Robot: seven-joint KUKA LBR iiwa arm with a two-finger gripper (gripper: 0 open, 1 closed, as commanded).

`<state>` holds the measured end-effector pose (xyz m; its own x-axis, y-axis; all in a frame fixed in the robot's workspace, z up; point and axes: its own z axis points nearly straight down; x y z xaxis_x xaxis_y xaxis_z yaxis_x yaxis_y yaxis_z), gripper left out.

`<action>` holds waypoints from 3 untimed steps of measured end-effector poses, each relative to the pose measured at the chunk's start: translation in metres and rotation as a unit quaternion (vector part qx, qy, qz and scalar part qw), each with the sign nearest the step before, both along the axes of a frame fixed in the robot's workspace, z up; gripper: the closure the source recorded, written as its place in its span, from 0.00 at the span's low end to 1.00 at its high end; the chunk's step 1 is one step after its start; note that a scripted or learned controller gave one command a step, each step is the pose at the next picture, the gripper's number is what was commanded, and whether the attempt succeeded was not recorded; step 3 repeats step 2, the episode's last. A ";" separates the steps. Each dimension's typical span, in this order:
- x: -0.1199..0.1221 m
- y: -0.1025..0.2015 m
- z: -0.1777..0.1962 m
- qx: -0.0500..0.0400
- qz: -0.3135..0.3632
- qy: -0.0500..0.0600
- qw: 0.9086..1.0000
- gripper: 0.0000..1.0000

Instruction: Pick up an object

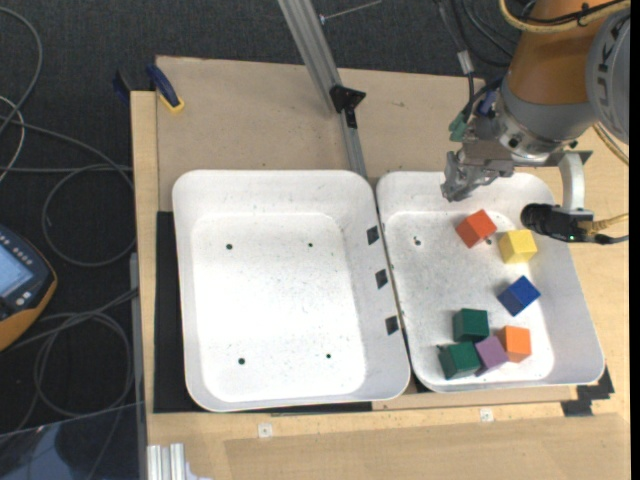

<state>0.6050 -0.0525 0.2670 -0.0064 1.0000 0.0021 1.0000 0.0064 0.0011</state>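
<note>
- Bench (250, 98): tan board bearing two white bins side by side.
- Left bin (200, 268).
- Right bin (430, 268): holds seven blocks.
- Arm (560, 58): reaches in from the right, over the right bin's far edge.
- Gripper (462, 190): hangs just beyond the red block; nothing shows between the fingers, their spread cannot be told.
- Blocks: red (476, 228), yellow (517, 245), blue (519, 295) apart; two green (470, 323) (459, 359), purple (491, 352), orange (516, 341) clustered at the near edge.

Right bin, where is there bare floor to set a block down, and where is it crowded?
In the right bin, bare floor runs down its left half, between the divider and the orange-red block. The near right corner is crowded: two green blocks, purple block, orange block. The left bin's floor is also bare.
</note>
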 end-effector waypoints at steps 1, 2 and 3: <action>0.005 0.055 0.003 0.000 0.000 0.000 1.000 1.00; 0.020 0.116 -0.012 0.000 0.001 0.000 1.000 1.00; 0.020 0.116 -0.012 0.000 0.001 0.000 1.000 1.00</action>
